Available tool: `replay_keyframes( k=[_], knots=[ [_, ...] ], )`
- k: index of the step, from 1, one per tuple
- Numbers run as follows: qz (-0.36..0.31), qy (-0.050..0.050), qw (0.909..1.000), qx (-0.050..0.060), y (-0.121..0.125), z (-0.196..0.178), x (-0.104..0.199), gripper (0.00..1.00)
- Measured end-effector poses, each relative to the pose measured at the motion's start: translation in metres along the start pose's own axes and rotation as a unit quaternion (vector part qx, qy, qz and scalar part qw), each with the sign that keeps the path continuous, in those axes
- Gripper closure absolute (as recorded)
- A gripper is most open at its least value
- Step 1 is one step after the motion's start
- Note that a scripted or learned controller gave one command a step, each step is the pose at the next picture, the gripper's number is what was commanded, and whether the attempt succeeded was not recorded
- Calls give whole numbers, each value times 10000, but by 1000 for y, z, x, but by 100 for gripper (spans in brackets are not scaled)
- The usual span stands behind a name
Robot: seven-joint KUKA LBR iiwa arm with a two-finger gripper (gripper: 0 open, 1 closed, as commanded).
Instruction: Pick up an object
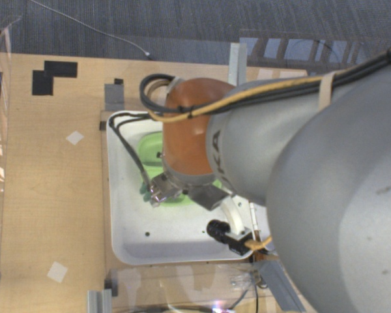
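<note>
On the bench (45, 194) the bin (156, 243) lies left of centre, an object (150, 150) lies in its far half, and the arm (313, 194) reaches from the right above both.

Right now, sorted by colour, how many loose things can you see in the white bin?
Green thing: 1, partly under the arm
Total: 1 visible in the white bin

I read the bin (137, 240) as smooth glossy white plastic; desk (52, 194) matt pale wood; green item (153, 150) shiny plastic; arm casing (339, 194) satin grey; floor (182, 12) dark, ribbed.
</note>
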State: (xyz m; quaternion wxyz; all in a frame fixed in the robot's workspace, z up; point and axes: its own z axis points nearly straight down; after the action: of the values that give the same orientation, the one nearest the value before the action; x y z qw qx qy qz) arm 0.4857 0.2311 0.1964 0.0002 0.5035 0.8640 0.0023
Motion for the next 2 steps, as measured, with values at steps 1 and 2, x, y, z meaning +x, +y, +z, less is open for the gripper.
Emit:
replay_keyframes(
  k=[1,2],
  knots=[
    [3154,-19,9489,34,-13,85,-22,100],
    [5235,-6,8520,4,14,19,-2,100]
  ],
)
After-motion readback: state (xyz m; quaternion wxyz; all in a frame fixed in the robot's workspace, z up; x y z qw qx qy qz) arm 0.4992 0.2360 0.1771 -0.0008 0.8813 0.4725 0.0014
